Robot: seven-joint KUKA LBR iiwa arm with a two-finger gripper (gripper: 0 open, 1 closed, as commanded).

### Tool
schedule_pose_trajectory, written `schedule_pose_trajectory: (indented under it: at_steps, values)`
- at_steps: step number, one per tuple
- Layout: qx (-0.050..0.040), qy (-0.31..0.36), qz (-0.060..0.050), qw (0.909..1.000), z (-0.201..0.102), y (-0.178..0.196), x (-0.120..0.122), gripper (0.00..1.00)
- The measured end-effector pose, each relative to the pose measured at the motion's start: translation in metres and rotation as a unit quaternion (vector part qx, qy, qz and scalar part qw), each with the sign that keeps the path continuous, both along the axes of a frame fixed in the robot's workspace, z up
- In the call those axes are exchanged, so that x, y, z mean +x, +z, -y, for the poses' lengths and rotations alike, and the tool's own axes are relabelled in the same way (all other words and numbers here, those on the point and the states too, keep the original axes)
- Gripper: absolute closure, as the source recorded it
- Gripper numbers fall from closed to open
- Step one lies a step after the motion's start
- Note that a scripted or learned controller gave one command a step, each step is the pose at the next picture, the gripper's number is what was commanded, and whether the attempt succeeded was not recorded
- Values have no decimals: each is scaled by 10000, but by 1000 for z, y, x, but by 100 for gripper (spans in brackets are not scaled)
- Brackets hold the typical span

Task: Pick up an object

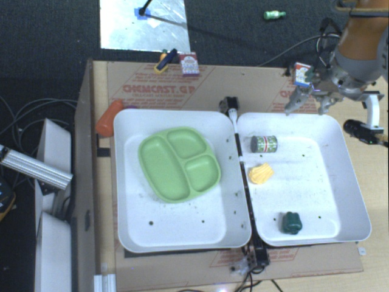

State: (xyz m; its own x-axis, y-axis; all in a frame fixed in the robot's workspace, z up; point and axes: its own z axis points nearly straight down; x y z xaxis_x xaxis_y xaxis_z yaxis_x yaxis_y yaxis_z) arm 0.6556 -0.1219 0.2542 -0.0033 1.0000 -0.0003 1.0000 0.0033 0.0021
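While no object is between the fingers yet, the likeliest targets lie in the right-hand bin point(349, 181): a small can point(264, 143) on its side toward 11 o'clock of that bin, a yellow ridged piece point(261, 174) just below it near 9 o'clock, and a dark green pepper-like toy point(291, 222) down at 6 o'clock. They lie well apart from one another, so any one can be taken without nudging the rest.

My reading is that the task sits at the approach step. The gripper point(311, 102) hangs over the bin's far rim at about 12 o'clock, its two fingers spread apart and carrying nothing. The next move calls for a reach toward 7 o'clock and a descent over one piece, probably the can, with the fingers straddling its round sides.

That can looks hard and smooth, and liable to roll; the yellow piece looks soft and corrugated; the green toy is lumpy and glossy. Both bins are smooth white plastic with rounded corners. A pale green divided plate point(179, 163) with three compartments lies in the left-hand bin point(130, 224).
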Motion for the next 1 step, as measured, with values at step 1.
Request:
schedule_pose_trajectory:
  at_steps: [1]
  values:
    - [7,9,-16,10000,-32,-74,2,0]
